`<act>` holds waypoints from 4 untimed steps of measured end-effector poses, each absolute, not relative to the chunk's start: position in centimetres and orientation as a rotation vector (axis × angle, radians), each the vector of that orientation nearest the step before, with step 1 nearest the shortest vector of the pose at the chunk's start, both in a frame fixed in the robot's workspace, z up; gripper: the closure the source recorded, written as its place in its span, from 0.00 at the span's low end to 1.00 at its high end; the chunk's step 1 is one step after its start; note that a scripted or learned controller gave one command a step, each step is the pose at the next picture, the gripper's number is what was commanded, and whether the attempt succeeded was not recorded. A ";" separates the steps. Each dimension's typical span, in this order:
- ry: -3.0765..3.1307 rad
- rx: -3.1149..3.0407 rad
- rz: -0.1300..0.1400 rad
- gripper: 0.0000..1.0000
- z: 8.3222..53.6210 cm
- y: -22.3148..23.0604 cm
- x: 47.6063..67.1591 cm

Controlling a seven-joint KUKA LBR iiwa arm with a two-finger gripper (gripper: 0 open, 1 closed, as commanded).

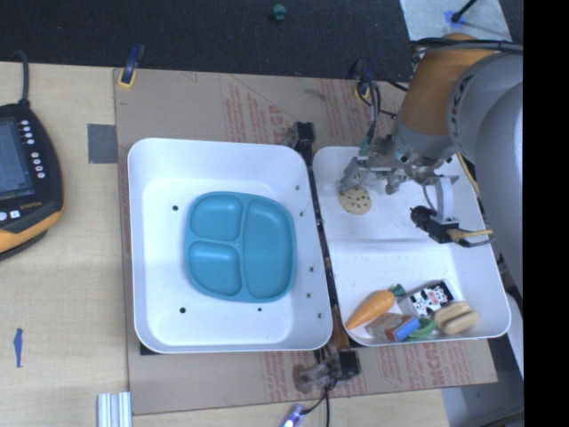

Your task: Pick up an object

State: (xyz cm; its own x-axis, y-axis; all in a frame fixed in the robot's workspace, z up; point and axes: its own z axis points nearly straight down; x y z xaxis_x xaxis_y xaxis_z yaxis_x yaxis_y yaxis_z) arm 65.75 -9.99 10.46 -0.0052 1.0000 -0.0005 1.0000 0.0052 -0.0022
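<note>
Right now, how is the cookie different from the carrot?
The cookie is round, flat and tan with dark spots; the carrot is long, pointed and orange. The cookie lies alone at the far end of the right bin, by the gripper; the carrot sits in the pile at the near end. Both are in that same bin.

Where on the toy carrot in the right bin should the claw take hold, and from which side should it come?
Grip the carrot across its thick orange middle, coming straight down from above. It lies flat and slanted, its pointed end free toward the bin wall, while its other end is crowded by the toy pile, so the open middle is probably safest.
</note>
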 end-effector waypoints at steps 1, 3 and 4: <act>-2.224 -2.214 0.006 0.00 9.2 -9.4 65.6; -2.225 -2.213 0.005 0.00 9.2 -9.4 65.6; -2.229 -2.213 0.002 1.00 10.5 -9.5 65.8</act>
State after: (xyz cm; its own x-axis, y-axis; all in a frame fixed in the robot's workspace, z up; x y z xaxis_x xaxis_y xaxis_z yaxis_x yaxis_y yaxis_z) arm 65.75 -9.50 10.49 -0.0072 1.0000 -0.0002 1.0000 0.0072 -0.0017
